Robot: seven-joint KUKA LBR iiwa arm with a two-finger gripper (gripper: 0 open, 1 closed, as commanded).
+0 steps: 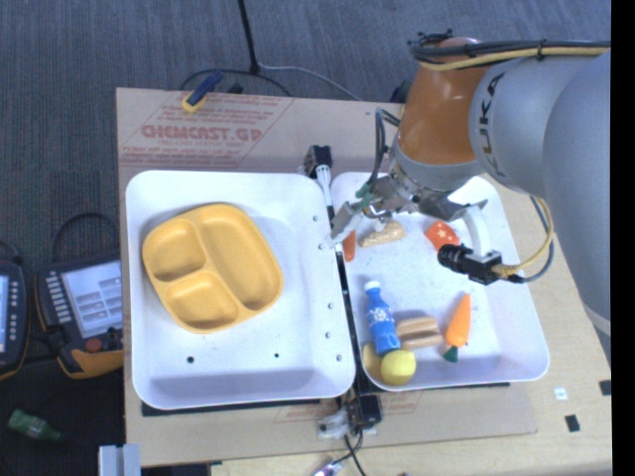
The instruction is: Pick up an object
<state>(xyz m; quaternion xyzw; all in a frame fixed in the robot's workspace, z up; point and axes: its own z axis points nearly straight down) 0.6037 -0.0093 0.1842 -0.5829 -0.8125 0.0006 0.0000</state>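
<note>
Camera view: cardboard-topped bench (198, 137) on grey carpet (99, 28) bearing two white bins (298, 191)

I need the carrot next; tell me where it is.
The carrot lies in the right bin, near its right wall, just right of the hot dog.

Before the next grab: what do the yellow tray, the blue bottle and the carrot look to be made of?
Tray: likely moulded plastic, smooth with a soft sheen on its ridges.
Bottle: probably a plastic toy, glossy, with a white cap.
Carrot: seems plastic or rubber toy food, uniformly orange, matte.
</note>
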